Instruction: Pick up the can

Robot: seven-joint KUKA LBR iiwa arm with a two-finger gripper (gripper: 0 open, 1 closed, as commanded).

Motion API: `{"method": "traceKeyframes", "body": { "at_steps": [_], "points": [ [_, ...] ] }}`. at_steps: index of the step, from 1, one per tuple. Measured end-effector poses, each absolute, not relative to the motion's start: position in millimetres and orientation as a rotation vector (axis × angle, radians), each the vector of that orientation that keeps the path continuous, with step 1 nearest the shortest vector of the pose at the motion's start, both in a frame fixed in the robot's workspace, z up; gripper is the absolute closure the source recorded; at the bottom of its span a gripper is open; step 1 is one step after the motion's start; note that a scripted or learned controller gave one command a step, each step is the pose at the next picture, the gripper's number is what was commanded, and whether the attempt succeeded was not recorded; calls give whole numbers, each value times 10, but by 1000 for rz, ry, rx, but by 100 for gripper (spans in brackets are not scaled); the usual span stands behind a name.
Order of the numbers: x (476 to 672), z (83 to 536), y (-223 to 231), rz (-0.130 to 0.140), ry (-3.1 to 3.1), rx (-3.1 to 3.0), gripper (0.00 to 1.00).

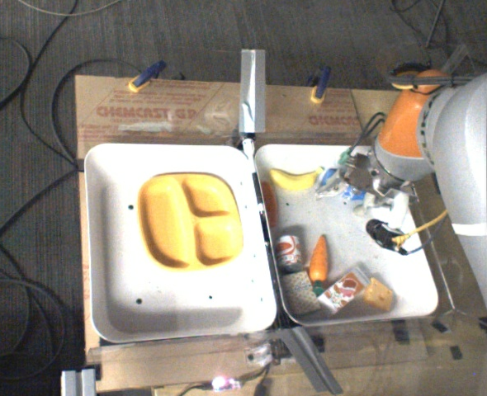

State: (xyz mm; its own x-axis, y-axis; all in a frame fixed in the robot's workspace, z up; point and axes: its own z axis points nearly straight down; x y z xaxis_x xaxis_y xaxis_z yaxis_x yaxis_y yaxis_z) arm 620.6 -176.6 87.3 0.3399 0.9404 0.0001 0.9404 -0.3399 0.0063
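A yellow moulded plastic tray with compartments (192,219) fills the middle of the left white bin (103,304). In the right white bin (425,299), the small red-and-white metal can (289,251) lies against the left wall, an orange carrot (319,258) just beside it. The grey two-finger gripper (366,186) hangs near the far wall, well apart; whether it grips anything I cannot tell. It should approach from the carrot-free side, judging by the crowding.
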Motion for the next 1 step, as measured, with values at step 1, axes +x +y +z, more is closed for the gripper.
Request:
{"method": "traceKeyframes", "body": {
  "at_steps": [1],
  "points": [
    [6214, 979, -1757, 7, 1805, 2567, 100]
  ]
}}
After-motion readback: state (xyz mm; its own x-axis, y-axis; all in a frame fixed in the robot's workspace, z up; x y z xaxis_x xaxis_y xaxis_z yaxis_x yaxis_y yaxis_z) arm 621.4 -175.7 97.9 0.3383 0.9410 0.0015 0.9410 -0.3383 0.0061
